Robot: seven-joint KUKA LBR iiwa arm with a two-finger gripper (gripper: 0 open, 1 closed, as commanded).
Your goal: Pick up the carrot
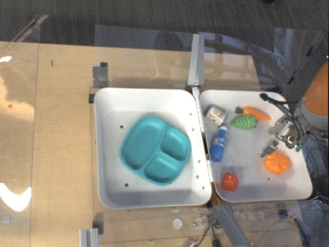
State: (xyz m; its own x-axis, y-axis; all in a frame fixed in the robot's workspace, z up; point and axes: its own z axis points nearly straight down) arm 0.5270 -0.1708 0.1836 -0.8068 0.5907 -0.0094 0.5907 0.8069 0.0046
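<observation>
Tool point(276, 140) sits at the right side of the frame, low over the right bin point(257, 192), just above an orange fruit-shaped toy point(277, 163); how far its fingers are parted cannot be told. Up and left of it lies the carrot point(256, 113), with a green toy point(243, 122) touching it. Farther left are 1 small can point(216, 114) and a blue bottle point(218, 144). A red toy point(230, 181) lies lower. The left bin point(105, 138) holds a teal divided plate point(156, 150).

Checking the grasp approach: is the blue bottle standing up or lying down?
Lying down. The blue bottle lies lengthwise on the floor of the right bin, its white cap pointing toward the far side.
</observation>
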